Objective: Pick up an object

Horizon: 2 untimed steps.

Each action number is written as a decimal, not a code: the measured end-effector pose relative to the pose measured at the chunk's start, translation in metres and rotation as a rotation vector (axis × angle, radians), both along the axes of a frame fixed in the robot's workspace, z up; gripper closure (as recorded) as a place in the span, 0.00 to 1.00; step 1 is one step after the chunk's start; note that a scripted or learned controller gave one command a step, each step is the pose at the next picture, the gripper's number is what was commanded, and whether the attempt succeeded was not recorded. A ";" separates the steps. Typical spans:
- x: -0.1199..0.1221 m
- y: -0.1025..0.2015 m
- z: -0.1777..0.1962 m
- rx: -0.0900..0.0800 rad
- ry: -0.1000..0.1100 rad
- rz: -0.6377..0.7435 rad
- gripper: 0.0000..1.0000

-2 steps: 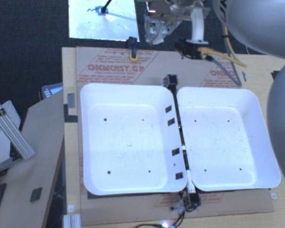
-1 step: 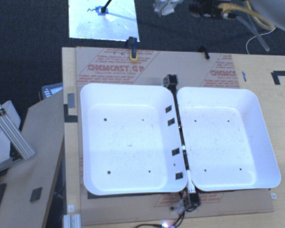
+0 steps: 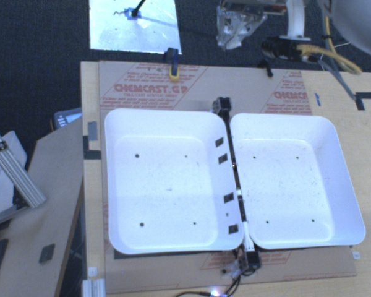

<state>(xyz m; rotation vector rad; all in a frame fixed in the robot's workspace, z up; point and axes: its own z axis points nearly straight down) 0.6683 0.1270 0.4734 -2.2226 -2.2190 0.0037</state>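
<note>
Gripper (image 3: 235,30) above bench's far edge, beyond bins (image 3: 173,129).

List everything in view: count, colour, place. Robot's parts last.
Bins: two, white, side by side on the bench; left bin, right bin.
Clips: several, black, along the seam between the bins.
Board: one, tan with red lettering, under the bins.
Clamp: one, yellow and blue, board's far edge.
Sheet: one, silvery, on the dark floor beyond.
Cables: yellow, top right.
Hand: one, grey metal, above the bench's far edge.

Two white bins (image 3: 167,119) touching on bench (image 3: 358,159)
</note>
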 end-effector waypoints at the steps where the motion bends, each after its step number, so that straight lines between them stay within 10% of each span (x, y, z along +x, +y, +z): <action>1: -0.002 0.050 -0.181 0.000 0.007 0.008 1.00; 2: -0.002 0.096 -0.045 0.008 -0.018 0.011 1.00</action>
